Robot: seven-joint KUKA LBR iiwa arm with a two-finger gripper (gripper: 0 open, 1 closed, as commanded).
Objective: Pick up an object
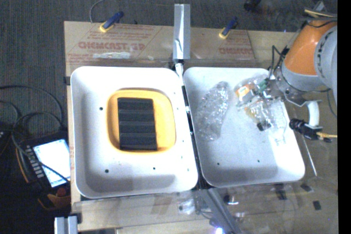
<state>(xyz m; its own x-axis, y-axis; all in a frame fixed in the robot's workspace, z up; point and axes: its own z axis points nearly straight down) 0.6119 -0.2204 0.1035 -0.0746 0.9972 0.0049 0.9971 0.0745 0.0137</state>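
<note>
The grey arm (315,63) with its orange band is reaching in over the upper right corner of the right bin (241,170). Its claw (264,100) is hanging low among a clear crinkled wrapper with orange print (248,93), so whether it is open or closed cannot be told. To the left in the same bin, a crumpled clear plastic bottle (213,109) is lying apart from the wrapper, just beside the bin's left wall. In the left bin (88,161), a yellow tray with a black ribbed insert (140,120) is sitting near the centre. Two blue-and-yellow clamps (111,21) are gripping the far edge of the table (137,46).
</note>
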